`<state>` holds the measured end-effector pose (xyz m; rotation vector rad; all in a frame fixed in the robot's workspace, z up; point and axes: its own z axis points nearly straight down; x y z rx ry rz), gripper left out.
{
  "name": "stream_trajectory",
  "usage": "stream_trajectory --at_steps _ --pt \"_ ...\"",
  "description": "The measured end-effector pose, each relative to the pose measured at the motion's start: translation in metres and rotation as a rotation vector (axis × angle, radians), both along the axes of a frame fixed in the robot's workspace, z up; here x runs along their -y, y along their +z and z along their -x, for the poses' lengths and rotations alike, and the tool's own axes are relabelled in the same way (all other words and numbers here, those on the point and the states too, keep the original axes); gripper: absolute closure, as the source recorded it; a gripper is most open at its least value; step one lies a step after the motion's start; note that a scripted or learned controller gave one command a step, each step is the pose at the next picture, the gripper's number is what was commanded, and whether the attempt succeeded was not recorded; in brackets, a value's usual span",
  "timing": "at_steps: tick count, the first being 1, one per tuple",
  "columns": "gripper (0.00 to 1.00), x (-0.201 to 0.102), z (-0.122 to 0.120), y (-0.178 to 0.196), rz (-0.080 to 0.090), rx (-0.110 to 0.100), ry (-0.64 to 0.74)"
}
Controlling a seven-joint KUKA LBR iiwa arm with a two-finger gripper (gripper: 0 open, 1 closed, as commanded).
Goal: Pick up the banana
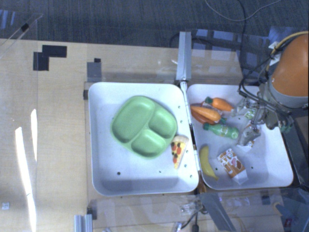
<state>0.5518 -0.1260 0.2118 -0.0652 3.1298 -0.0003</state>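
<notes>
1. Here, we see the banana (207, 162) in the right bin (285, 178), at its front-left corner, its long axis running front to back.
2. Our hand (250, 129) hovers well apart, rightward and rearward; we cannot tell its grip state.

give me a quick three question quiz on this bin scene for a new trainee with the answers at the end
1. True or false: the banana lies in the left bin.
2. Which item shares the left bin with the green divided plate? A) pizza slice B) green bottle C) carrots
3. Fill in: the gripper hovers over the ____ bin.

Key: 1 false; 2 A; 3 right.
</notes>
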Motion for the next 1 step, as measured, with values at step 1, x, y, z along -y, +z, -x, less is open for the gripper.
stream_trajectory --at_steps 1 --pt "0.00 -0.0793 0.0390 -0.0269 -0.002 -0.005 -0.144"
